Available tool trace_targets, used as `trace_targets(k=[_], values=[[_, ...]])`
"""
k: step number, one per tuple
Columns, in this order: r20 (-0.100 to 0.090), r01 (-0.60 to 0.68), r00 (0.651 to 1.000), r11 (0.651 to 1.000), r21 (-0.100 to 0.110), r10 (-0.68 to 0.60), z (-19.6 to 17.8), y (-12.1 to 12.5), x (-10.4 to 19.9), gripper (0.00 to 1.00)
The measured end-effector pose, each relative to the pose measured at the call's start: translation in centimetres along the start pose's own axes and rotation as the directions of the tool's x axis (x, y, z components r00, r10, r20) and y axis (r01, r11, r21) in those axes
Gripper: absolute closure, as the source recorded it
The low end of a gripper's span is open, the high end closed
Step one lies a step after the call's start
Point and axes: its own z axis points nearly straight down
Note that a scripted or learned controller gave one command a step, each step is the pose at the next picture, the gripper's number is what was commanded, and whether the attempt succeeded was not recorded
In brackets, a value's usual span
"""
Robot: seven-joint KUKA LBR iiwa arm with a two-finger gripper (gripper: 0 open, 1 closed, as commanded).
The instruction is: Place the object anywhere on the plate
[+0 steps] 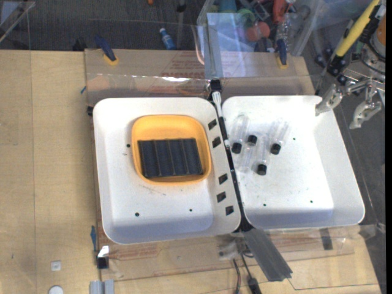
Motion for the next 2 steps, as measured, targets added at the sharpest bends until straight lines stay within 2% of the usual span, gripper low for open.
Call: trace_targets(k=[1,2], values=[[0.001,0.290,0.957,0.957,-0.002,-0.290,0.1,0.1,0.0,0.00],[0.005,0.611,0.792,0.792,-0.008,-0.611,2.0,0.1,0.0,0.00]])
